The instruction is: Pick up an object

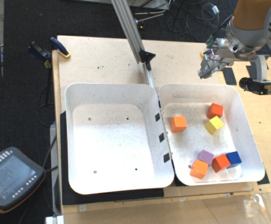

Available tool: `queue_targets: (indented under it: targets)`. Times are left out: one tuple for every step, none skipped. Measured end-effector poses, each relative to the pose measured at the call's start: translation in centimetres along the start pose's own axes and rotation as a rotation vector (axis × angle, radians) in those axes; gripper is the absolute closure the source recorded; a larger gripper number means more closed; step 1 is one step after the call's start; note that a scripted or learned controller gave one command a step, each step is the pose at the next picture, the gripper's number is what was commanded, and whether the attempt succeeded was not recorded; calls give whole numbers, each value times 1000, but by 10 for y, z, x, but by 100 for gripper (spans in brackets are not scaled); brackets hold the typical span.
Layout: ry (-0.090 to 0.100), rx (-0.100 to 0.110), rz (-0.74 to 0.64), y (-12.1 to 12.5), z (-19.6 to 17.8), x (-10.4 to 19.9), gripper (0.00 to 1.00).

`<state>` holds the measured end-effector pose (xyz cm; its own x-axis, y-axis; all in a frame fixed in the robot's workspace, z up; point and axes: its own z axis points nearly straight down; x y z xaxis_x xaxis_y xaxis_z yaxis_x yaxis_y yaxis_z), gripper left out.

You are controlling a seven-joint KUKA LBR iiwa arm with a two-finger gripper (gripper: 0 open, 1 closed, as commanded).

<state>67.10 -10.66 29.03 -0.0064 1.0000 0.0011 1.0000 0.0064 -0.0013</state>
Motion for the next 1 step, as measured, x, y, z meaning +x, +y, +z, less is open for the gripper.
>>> queue_targets:
  targets:
    - [0,0,0,-4,5,44,100]
